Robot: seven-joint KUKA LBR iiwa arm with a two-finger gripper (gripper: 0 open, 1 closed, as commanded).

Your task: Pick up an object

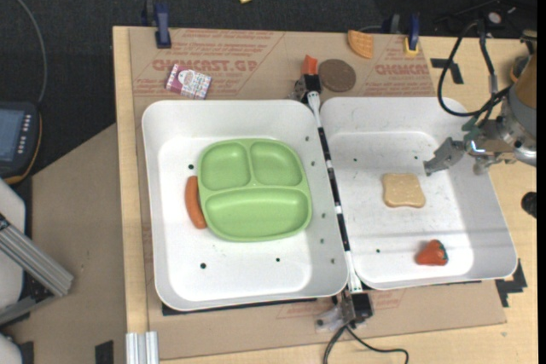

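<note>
Overhead view of 2 white bins on the surface (128, 183). The right bin (486, 209) carries a toast slice (403, 192) near its centre and a red pepper toy (432, 253) at 5 o'clock from the slice, well apart from it. The left bin (171, 251) carries a green divided plate (253, 188) with an orange sausage (194, 202) touching its 9 o'clock edge.

The gripper (442, 158) hangs at 2 o'clock from the slice, carrying nothing; whether its fingers are spread or pressed together cannot be told.

The slice appears light, flat and probably rigid plastic, lying flush on the floor, so its thin opposite edges are likely the only purchase and may slip. The pepper looks rounder and taller, probably easier to straddle across its body.
</note>
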